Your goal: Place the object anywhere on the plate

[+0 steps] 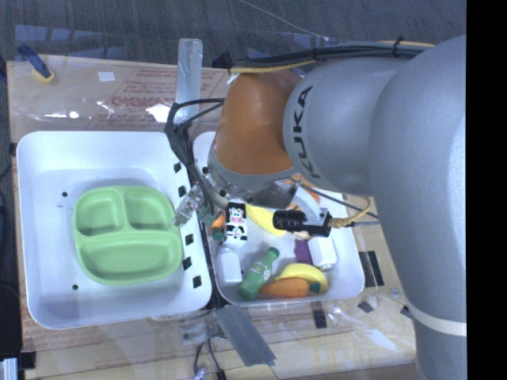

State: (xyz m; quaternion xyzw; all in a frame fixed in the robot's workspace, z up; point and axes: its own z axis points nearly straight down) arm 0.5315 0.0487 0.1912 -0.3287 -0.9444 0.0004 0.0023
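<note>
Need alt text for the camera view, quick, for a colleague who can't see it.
The grey arm reaches over the right bin of mixed toys, including a green bottle and a banana. A green divided plate sits in the left bin.

Two bins sat side by side on the bench. A divided plate [127, 232] lay in the left bin [40, 180]. In the right bin [344, 279] a bottle [260, 273], a banana [305, 273], a carrot [285, 288] and a small carton [235, 220] lay crowded together, beneath the arm [348, 109].
</note>
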